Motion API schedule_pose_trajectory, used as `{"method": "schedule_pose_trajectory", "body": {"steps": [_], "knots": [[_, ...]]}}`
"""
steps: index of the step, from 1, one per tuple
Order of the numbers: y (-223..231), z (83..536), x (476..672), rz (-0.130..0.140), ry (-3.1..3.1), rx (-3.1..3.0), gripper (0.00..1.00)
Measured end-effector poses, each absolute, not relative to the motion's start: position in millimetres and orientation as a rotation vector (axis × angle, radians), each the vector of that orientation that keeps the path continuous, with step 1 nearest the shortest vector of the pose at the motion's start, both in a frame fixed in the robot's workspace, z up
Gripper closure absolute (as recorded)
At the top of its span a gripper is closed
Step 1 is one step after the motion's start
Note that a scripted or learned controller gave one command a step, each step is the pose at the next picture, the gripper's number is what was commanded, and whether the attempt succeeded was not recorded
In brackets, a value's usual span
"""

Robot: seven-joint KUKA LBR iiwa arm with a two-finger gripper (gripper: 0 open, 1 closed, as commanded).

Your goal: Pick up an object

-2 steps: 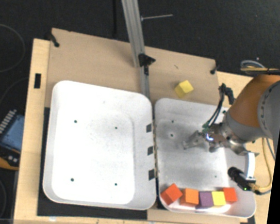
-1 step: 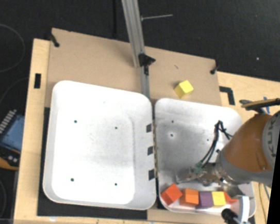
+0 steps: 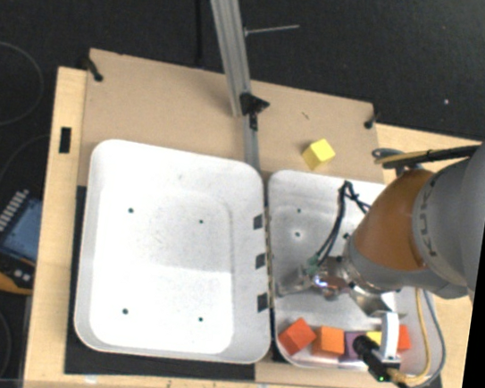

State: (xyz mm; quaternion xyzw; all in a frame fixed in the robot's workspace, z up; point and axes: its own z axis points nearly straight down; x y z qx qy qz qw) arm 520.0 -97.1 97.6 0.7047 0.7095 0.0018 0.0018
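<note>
My gripper point(image 3: 321, 281) hangs low over the middle of the right bin point(image 3: 295, 207), under the grey arm with its orange band point(image 3: 391, 227). Just in front of it, along the bin's near wall, lie a red-orange cube point(image 3: 298, 335), an orange block point(image 3: 331, 340) and a purple piece point(image 3: 353, 346) side by side. The gripper stands a little behind these blocks, and nothing shows in its grasp. The arm hides the right part of the bin.
The left bin point(image 3: 171, 250) lies beside the right one. A yellow cube point(image 3: 318, 153) rests on the bench behind the bins. A slanted metal rail point(image 3: 233, 43) rises from the bench at the back. Cables and a handheld device point(image 3: 10, 235) lie off the bench at left.
</note>
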Motion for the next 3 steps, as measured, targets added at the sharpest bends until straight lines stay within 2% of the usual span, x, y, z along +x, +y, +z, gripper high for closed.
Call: {"method": "schedule_pose_trajectory", "body": {"steps": [1, 2, 3], "knots": [[-165, 187, 554.5, 0.005, 2.207, 2.218, 0.00], [-163, 194, 553.3, 0.000, 2.224, 2.211, 1.00], [-84, 289, 580.0, 0.013, 2.227, 2.205, 1.00]]}}
